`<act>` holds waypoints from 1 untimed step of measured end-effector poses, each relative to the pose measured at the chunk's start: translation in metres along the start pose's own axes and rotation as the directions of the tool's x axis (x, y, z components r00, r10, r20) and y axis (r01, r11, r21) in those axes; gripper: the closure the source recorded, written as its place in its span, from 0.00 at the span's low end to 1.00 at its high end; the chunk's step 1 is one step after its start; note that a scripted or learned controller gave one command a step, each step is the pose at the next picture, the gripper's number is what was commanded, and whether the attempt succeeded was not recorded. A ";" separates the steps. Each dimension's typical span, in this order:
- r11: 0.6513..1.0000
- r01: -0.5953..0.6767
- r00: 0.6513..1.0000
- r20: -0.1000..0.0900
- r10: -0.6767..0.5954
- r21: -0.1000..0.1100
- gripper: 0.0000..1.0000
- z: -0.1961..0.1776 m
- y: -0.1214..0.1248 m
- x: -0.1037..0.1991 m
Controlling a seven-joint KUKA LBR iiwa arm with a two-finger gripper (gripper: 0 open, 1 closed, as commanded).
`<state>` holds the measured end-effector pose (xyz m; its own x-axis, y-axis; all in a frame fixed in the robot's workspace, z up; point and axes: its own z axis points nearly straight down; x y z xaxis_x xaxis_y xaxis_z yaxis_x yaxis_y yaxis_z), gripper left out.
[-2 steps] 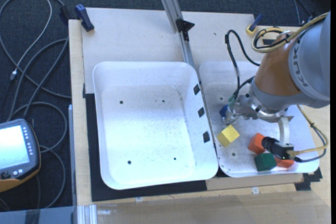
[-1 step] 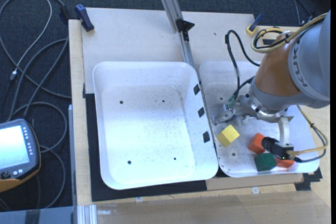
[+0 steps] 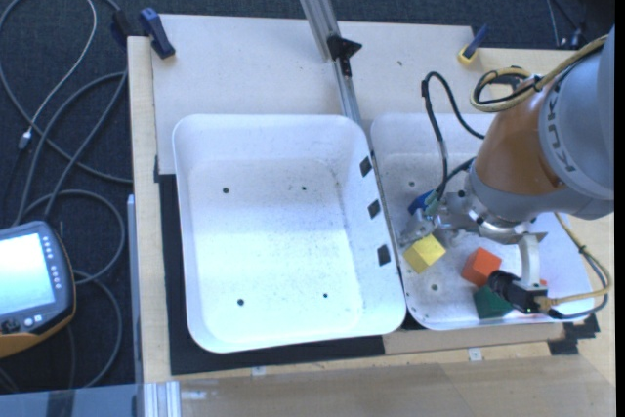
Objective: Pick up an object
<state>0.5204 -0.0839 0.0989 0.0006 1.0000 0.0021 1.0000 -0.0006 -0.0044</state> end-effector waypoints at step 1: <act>1.000 -0.001 1.000 0.000 0.001 0.000 0.00 0.000 -0.027 -0.004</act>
<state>0.4936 -0.0875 0.0994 0.0013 1.0000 0.0024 1.0000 -0.0013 -0.0044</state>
